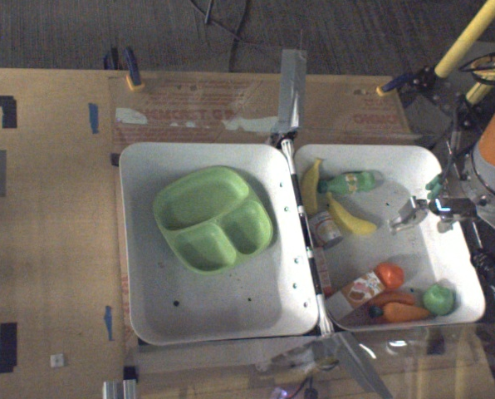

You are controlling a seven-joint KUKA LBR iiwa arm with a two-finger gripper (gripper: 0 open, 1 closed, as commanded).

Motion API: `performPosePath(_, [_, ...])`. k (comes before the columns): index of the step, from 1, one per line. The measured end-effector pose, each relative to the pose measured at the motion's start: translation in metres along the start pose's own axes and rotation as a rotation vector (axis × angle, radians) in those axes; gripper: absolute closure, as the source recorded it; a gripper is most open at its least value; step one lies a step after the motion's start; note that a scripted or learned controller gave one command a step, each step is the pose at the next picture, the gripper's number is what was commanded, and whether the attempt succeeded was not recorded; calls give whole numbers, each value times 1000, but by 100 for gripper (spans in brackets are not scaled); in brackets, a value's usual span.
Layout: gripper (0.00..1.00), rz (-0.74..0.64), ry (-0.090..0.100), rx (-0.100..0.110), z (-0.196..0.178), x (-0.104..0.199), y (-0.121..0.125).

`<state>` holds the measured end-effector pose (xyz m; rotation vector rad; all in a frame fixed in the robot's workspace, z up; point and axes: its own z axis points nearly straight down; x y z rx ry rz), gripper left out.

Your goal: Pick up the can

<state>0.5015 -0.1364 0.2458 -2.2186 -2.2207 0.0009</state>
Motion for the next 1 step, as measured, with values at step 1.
performPosePath(1, [0,225,-1,-12,156,26,30])
